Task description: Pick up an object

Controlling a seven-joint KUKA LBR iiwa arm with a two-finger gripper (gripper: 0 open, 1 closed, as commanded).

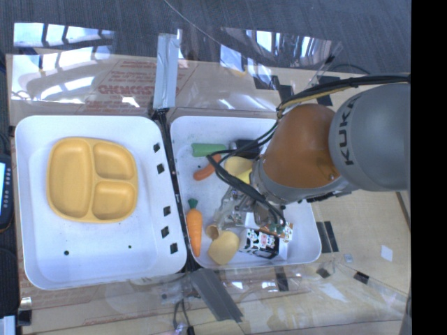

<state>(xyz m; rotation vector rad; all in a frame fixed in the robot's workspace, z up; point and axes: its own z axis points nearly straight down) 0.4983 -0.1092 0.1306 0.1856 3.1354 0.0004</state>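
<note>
Right bin [183,187], white and shallow, taken as landmark for all entries. Inside it, along its left wall: one carrot [194,232], orange with a green top, lying lengthwise. Just right of the carrot's lower end, near the bin's bottom edge: one pale yellow rounded item [223,248] (possibly a potato or lemon; cannot tell which). Beside that, toward the bin's lower right: one small black-and-white patterned carton [262,243]. Upper part of the bin: one green stick-shaped item [207,149], lying flat; below it one small orange-red piece [204,174]; next to these a yellow item [239,168], partly covered by the arm. Gripper [234,213], metal, sits low over the middle of the bin, above the pale yellow item and right of the carrot; nothing can be made out between its fingers, and whether they are spread or closed cannot be told. Arm [349,142], grey with orange band, overhangs the bin's right half. Left of the bin, touching its wall: second white bin [28,187], holding one yellow divided tray [91,179].
</note>
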